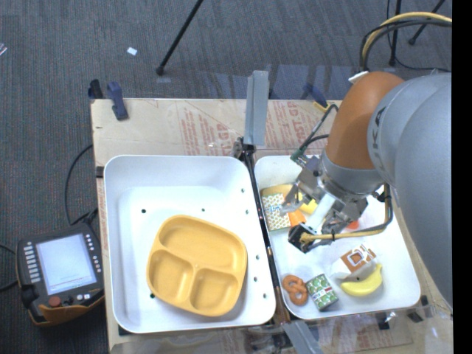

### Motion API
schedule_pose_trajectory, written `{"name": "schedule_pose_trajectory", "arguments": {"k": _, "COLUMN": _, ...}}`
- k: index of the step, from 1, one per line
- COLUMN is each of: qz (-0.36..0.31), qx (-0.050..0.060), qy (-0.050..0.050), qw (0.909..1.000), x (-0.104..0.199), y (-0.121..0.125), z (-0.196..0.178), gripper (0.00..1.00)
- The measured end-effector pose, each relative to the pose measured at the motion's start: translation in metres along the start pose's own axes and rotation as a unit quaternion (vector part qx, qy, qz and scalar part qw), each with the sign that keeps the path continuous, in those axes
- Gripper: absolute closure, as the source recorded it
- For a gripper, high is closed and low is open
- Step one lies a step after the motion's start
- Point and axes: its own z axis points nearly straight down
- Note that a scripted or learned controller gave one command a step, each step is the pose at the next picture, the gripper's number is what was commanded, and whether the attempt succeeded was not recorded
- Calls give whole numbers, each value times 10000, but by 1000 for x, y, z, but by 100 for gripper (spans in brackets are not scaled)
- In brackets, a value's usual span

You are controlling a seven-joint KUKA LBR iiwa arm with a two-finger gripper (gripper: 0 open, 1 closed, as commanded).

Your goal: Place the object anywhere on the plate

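Plate (196,262): yellow, three compartments, sitting in the left bin (125,198), toward the front.
Right bin (409,271): this is where all the loose stuff is, so the object to move is somewhere in here. Can't really say which one it is.
Arm (398,146): comes in from the right, grey with the orange band, and covers the back right corner of the right bin.
Gripper (333,214): down low over the back middle of the right bin. Honestly can't tell if it's open or closed from this angle, or whether it has hold of anything.
Orange piece (296,217): pokes out on the gripper's left, next to a yellow bit (309,206). Both are half covered, no idea what they are.
Red bit (352,225): just a sliver showing on the gripper's other side.
Patterned card (274,206): by the right bin's left wall, just beside the orange piece.
Pretzel (296,290): front left of the right bin.
Small green box (321,291): just beside the pretzel.
Banana (361,284): front of the right bin, with a white-and-orange box (357,259) right behind it, looks like they touch.
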Motion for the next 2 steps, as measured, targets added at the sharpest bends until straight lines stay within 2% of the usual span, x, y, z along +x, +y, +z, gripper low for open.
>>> {"name": "schedule_pose_trajectory", "arguments": {"k": 1, "qz": -40, "qx": 24, "qy": -19, "qw": 10000, "x": -1, "y": 0, "z": -8, "gripper": 100}}
{"name": "schedule_pose_trajectory", "arguments": {"k": 2, "qz": -48, "qx": 26, "qy": -22, "qw": 10000, "x": -1, "y": 0, "z": -7, "gripper": 0}}
